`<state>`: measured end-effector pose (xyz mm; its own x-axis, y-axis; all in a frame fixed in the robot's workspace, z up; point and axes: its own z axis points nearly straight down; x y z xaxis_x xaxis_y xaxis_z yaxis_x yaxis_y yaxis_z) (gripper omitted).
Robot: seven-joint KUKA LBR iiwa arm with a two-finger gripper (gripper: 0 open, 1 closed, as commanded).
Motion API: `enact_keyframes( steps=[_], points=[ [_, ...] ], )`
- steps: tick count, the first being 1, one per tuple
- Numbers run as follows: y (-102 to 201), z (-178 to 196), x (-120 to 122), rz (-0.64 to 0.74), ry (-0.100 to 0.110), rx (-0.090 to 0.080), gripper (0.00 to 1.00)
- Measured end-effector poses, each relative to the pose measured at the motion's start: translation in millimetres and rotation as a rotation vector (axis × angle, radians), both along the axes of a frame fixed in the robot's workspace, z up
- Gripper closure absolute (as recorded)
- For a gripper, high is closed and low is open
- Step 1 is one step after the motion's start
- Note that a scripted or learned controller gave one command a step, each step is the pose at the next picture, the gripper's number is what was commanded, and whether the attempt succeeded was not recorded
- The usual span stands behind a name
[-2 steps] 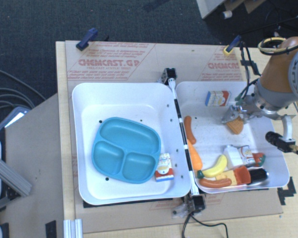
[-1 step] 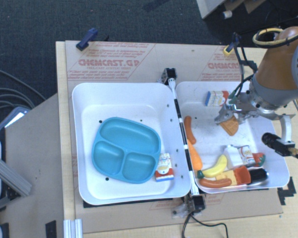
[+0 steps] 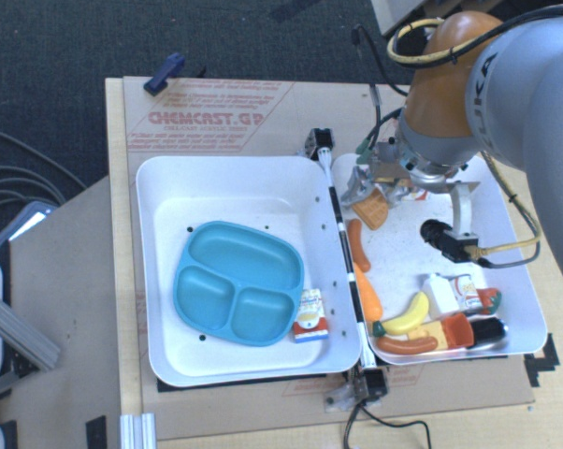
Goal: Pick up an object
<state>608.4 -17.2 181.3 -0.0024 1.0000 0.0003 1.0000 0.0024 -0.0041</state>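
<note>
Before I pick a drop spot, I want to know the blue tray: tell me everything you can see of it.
The blue tray looks like smooth light-blue plastic, a rounded shape with three compartments: a wide one along the far side and two smaller ones nearer the camera. It lies flat, slightly turned, on the floor of the left bin, with nothing in its compartments. A small white and red packet rests against its right near edge.

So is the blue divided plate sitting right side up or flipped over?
Right side up. The blue divided plate lies flat in the left bin, and its three recessed compartments face the camera.
</note>
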Motion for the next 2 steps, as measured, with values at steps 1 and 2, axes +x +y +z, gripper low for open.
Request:
enact_keyframes(
  steps=[1,2],
  points=[
    [48.3,17.5,-90.5,-0.001,0.005,0.0,1.0],
    [119.7,67.2,-128.5,0.0,0.002,-0.002,1.0]
  ],
)
